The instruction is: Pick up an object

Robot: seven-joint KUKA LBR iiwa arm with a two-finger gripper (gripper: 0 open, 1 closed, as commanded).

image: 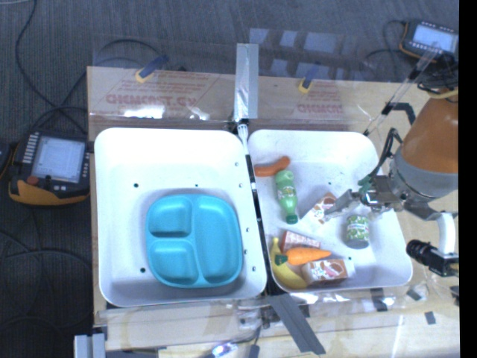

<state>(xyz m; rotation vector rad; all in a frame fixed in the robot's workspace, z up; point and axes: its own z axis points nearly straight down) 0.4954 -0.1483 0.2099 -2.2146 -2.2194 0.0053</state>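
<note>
2 white bins (119, 200); 1 smooth blue 3-section tray (195, 241); 1 carrot (307, 256); end effector (339, 203) grip: can't tell.

A dark grey carpet (149, 13) covers the floor, with thin black cables (30, 13) looping across it at the top left and down the left side. A handheld control pad (48, 166) with a pale screen and an orange edge lies on the carpet to the left of the bench. A second one (431, 39) sits at the top right (partly cut off). The bench top is brown cardboard (171, 92) printed with faded red lettering, held by strips of tape (246, 80).
</note>
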